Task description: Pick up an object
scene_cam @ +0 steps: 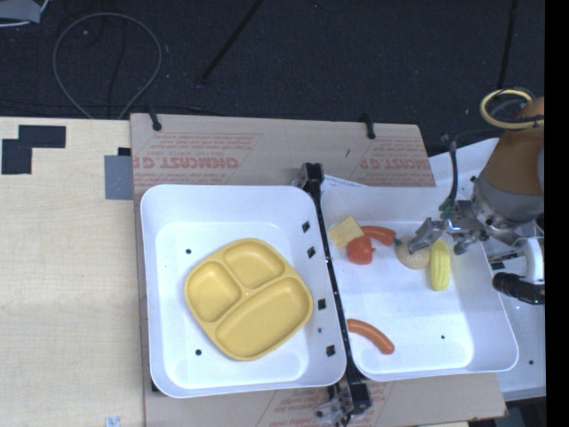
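Observation:
My gripper [444,240] hangs over the right bin [444,345] near its right side, open, with nothing between its fingers. Its fingertips straddle the top end of a yellow corn cob [439,267], which lies on the bin floor. A beige round piece [411,257] sits just left of the corn, under the left finger [426,235]. Further left lie a yellow cheese wedge [346,231], a red tomato [359,251] and a small red sausage [380,234]. An orange sausage [371,335] lies near the bin's front.
The left bin [169,238] holds a yellow divided plate [248,298]. A black divider [324,274] runs between the bins. The arm's grey wrist with its orange band [514,163] stands over the right bin's right edge. Cables [520,287] hang beside it.

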`<state>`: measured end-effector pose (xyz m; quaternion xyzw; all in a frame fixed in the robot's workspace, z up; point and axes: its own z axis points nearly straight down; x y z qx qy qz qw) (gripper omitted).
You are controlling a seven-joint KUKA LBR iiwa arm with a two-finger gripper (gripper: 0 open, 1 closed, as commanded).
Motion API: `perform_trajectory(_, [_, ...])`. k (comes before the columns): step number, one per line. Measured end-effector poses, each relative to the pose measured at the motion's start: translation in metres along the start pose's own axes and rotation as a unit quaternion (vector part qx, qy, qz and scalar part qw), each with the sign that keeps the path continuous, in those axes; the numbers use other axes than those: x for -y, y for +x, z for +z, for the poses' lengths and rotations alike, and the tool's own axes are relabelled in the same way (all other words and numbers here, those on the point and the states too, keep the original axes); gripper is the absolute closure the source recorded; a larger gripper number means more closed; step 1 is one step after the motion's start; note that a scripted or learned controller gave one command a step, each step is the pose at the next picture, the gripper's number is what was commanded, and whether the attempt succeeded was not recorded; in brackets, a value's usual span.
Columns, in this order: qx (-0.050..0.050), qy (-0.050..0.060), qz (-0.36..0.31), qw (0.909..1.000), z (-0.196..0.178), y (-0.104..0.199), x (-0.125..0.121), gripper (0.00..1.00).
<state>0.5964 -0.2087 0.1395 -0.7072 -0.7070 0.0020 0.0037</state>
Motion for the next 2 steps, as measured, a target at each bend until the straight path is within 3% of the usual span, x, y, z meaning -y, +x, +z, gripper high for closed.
perform_trajectory(1, [0.000, -0.001, 0.000, 1.0000, 0.053, 0.001, 0.000, 0.00])
perform_trajectory(2, [0.001, -0.002, 0.000, 1.0000, 0.041, 0.000, 0.000, 1.00])
